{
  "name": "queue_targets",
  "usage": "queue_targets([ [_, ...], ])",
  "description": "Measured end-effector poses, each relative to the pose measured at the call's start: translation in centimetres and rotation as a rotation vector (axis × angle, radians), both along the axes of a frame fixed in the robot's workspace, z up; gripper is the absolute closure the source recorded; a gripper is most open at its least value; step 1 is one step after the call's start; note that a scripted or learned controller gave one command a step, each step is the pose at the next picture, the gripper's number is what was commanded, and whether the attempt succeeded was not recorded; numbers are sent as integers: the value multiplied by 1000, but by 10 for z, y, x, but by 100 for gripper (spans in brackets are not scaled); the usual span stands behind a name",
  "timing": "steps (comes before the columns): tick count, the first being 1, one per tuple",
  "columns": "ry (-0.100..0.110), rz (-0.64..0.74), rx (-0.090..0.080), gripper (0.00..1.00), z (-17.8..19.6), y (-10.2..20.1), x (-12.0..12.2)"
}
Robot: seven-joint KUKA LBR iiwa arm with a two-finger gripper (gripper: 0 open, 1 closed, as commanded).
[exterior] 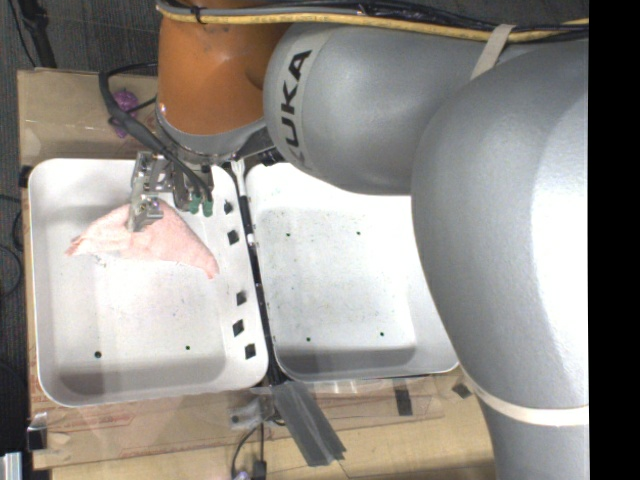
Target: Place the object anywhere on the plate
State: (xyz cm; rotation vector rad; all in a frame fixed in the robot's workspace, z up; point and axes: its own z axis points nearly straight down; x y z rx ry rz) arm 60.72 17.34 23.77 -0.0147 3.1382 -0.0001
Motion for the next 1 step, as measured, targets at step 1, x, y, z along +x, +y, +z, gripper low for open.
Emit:
queue_targets([
  [1, -1, 0, 0, 0, 0, 0, 0],
])
